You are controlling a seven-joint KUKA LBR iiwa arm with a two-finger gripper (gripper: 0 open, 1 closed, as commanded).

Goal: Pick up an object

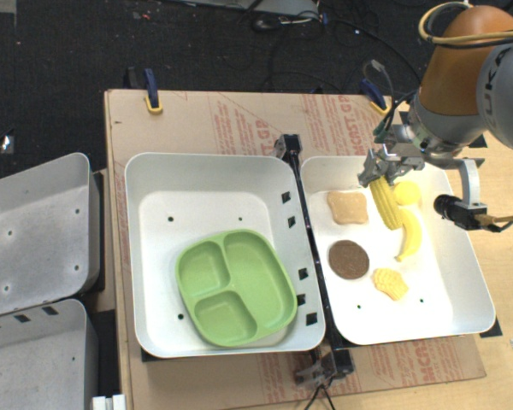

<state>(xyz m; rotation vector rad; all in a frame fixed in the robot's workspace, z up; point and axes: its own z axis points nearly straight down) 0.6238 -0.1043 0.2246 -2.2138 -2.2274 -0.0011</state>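
The right bin (pixel 449 301) holds several play-food pieces: a yellow corn cob (pixel 386 205), a banana (pixel 409 236), a tan bread slice (pixel 348 207), a round brown patty (pixel 349 259) and a small ridged yellow piece (pixel 391 284). My gripper (pixel 386 167) hangs over the bin's back part, right at the upper end of the corn cob. The cob's top end sits under the gripper's tip, and I cannot make out whether it is gripped. A rounder yellow item (pixel 407 195) lies just right of the cob.
The left bin (pixel 197 182) contains a green divided plate (pixel 235 287). A black divider (pixel 306 229) runs between the bins. Grey trays (pixel 34 220) lie off the bench to the left. Blue clamps (pixel 152 92) hold the board's back edge.
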